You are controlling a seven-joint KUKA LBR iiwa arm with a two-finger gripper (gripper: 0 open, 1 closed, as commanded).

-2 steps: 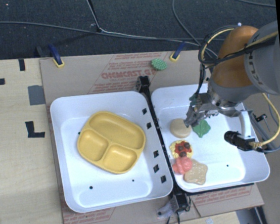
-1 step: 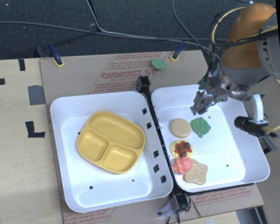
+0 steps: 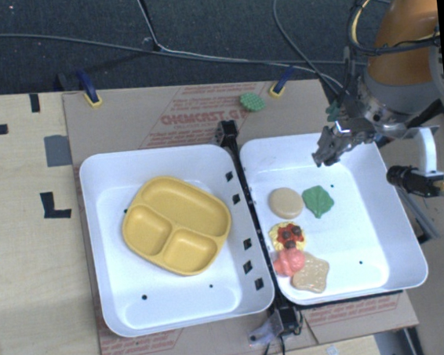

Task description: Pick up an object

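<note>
The right bin holds several small toy foods: a tan round cookie, a green leaf piece, a yellow piece with red and dark toppings, a pink piece and a beige star-like cookie. My gripper hangs over the bin's back right part, above and to the right of the green leaf piece, with nothing seen between its dark fingers. The orange-banded arm comes in from the upper right.
The left bin carries a yellow three-compartment plate. A small green object lies on the cardboard behind the bins. Cables run across the back, and a black divider clip sits between the bins.
</note>
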